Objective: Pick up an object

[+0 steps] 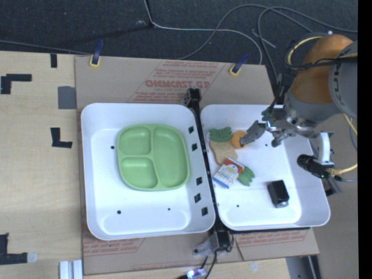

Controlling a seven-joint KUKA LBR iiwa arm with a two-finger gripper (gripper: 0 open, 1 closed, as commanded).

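1. Black block [278, 192] lies near front of right bin [302, 214].
2. Gripper [251, 136] low beside orange piece [238, 139], among small toys; jaw state: cannot tell.
3. Green divided plate [153, 157] in left bin [99, 173].

This is a robotics lab or test bench, not a home. Two shallow white bins [93, 156] sit side by side on a cardboard sheet [174, 80] clamped at the bench's far edge by clips [95, 57]. Loose cables [232, 22] trail over dark carpet, and black tape marks [58, 138] dot the wooden bench.
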